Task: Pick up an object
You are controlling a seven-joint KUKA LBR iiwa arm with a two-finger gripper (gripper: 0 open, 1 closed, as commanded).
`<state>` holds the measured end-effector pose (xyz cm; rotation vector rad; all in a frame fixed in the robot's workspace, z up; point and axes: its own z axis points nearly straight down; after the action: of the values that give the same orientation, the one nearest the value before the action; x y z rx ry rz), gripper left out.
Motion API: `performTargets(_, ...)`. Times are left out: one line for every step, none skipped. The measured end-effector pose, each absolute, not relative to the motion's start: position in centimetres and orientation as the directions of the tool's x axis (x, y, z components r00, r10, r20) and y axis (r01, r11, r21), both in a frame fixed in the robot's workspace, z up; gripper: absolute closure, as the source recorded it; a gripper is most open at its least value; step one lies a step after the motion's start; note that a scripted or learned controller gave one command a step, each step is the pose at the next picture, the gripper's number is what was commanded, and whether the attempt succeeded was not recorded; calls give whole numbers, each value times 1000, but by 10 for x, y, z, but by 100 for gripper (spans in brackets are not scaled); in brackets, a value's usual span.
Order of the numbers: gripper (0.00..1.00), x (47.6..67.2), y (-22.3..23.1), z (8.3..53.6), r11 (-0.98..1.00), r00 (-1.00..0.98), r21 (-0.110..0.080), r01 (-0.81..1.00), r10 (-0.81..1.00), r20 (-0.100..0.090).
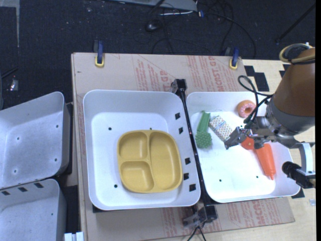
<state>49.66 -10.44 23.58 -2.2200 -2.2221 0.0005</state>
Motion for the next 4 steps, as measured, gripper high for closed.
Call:
performTargets(0, 494, -103, 192, -1, 1, -6, 1000, 1000, 1)
performTargets(0, 488, -104, 148, -2, 2, -6, 1000, 1000, 1)
performTargets(0, 486, -103, 94, -2, 2, -6, 1000, 1000, 2)
performTargets(100, 488, -103, 107, -3, 3, -1, 1000, 1000, 1)
